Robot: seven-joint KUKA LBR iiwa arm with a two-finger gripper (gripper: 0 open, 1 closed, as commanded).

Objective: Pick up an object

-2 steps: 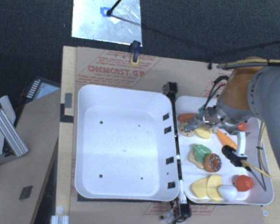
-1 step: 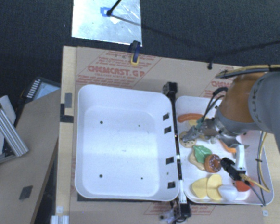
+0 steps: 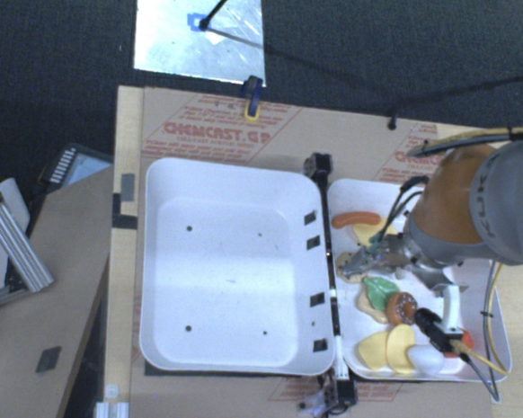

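Single overhead view. The hand hung low in the right bin, near that bin's inner wall; whether it was spread or pressed together could not be told. Just beyond it lay an orange sausage-shaped toy, its long axis running crosswise to the arm's reach. On its near side, almost touching, sat a green leaf-like piece, then a brown doughnut and yellow slices. Judged nearest, the green piece seemed the likeliest target. The left bin stood well apart.
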